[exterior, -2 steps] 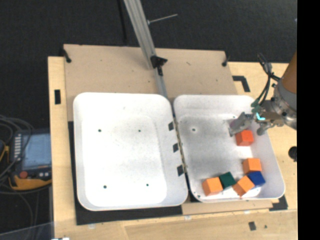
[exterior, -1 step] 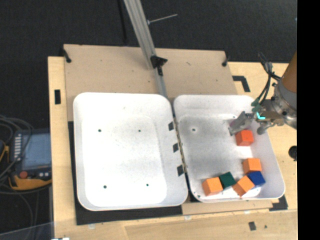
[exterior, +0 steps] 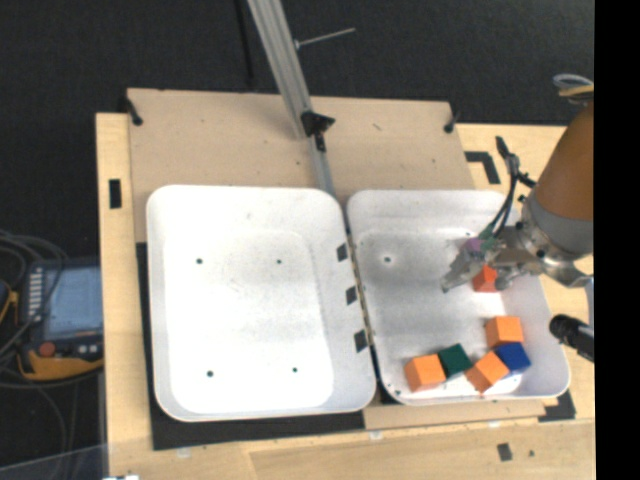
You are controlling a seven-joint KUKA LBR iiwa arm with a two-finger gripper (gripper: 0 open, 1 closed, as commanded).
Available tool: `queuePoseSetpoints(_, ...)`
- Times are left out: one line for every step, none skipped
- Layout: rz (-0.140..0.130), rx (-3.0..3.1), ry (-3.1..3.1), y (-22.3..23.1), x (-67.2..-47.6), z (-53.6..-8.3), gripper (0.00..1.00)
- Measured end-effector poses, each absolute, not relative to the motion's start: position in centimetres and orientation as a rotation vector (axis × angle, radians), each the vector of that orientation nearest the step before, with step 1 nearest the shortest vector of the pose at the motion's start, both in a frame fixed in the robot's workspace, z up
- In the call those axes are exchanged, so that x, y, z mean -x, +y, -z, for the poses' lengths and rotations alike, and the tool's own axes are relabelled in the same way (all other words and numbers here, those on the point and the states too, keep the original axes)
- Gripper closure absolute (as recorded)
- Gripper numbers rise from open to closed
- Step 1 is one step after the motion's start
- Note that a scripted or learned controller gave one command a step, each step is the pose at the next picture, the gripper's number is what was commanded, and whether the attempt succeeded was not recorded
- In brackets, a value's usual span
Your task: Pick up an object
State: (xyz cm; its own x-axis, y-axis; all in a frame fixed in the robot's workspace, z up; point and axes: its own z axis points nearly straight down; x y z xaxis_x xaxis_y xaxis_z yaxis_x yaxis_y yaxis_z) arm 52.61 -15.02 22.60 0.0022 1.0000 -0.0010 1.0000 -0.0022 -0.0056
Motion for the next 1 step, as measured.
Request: queuePoseSetpoints(-0.007,2.222,-2.216,-14.51,-52.43,-16.45,0.0)
